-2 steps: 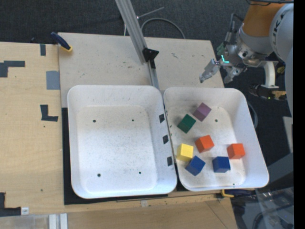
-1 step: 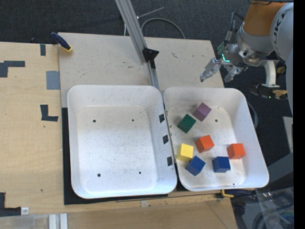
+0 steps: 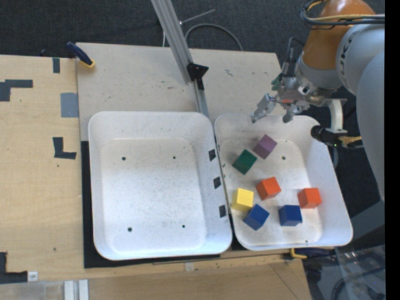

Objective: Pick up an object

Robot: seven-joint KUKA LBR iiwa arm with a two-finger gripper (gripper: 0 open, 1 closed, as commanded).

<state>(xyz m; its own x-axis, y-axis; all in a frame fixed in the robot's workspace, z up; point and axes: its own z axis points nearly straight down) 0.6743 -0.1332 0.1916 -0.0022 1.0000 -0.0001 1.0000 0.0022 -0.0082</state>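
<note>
Tool (image 3: 274,112) hovers open over right bin's (image 3: 334,186) far edge, holding nothing.

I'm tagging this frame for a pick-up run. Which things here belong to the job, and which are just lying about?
Job:
tool, open, above the right bin
purple cube
green cube
yellow cube
two orange cubes
two blue cubes

Lying about:
left bin
blue-and-yellow clamp

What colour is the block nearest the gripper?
Purple, seen in the camera view, just below the gripper in the right bin.
</note>
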